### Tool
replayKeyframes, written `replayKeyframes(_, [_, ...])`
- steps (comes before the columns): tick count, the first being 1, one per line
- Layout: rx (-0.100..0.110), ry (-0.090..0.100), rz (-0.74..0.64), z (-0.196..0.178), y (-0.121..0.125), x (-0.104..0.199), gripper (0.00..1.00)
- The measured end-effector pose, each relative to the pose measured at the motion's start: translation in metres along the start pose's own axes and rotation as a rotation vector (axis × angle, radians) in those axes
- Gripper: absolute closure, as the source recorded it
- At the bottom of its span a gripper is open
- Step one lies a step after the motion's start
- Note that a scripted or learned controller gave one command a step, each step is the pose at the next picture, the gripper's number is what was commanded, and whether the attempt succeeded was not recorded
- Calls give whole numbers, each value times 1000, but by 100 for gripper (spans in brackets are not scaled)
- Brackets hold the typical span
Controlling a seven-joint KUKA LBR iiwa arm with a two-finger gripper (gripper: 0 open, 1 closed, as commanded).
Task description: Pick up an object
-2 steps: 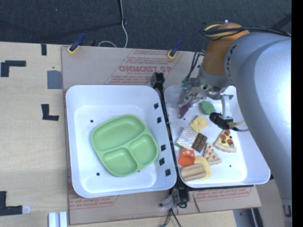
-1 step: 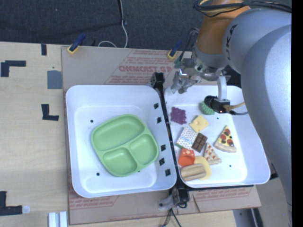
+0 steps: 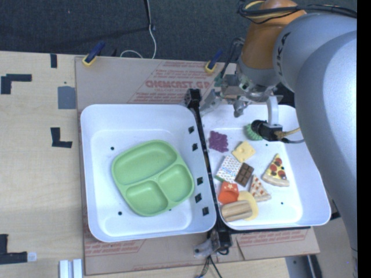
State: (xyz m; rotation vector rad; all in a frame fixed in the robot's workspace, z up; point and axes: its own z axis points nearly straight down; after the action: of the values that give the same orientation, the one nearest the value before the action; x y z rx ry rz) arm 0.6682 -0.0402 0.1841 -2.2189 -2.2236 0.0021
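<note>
Claw (image 3: 253, 110) hovering over the upper part of the right bin (image 3: 310, 210), at upper right of frame, below the orange band of the arm (image 3: 324, 57). Fingers pointing down, apart, nothing between them; a moderate opening, not wide. No object chosen yet, by the look of it.

Candidates all in the right bin: a green ridged piece (image 3: 253, 131) just below the claw, beside a dark cylindrical part of the claw assembly; a purple piece (image 3: 218, 141) at centre frame near the divider; a yellow wedge (image 3: 244, 150), a checkered wafer (image 3: 228, 168), a chocolate bar (image 3: 244, 174), two pizza slices (image 3: 277, 172), an orange-red block (image 3: 228, 192) and a hot-dog bun (image 3: 239, 210) lower down. Left bin (image 3: 93, 155) holding a green divided plate (image 3: 152, 177).

Risks from here, as judgement only: lower items touching or overlapping, so a descent there likely to nudge neighbours or close on two at once. Flat pieces such as the wafer and chocolate liable to slip under the fingertips. Green piece close to the bin's upper wall, so a finger could land on the rim. Purple piece near the divider, same hazard.
</note>
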Motion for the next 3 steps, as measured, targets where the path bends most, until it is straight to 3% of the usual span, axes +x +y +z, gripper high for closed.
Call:
replayKeyframes(1, [4,-2,7,0,-57,-57,0])
replayKeyframes(2, [7,0,0,93,-26,-63,0])
replayKeyframes(3, [0,1,2,100,-38,-57,0])
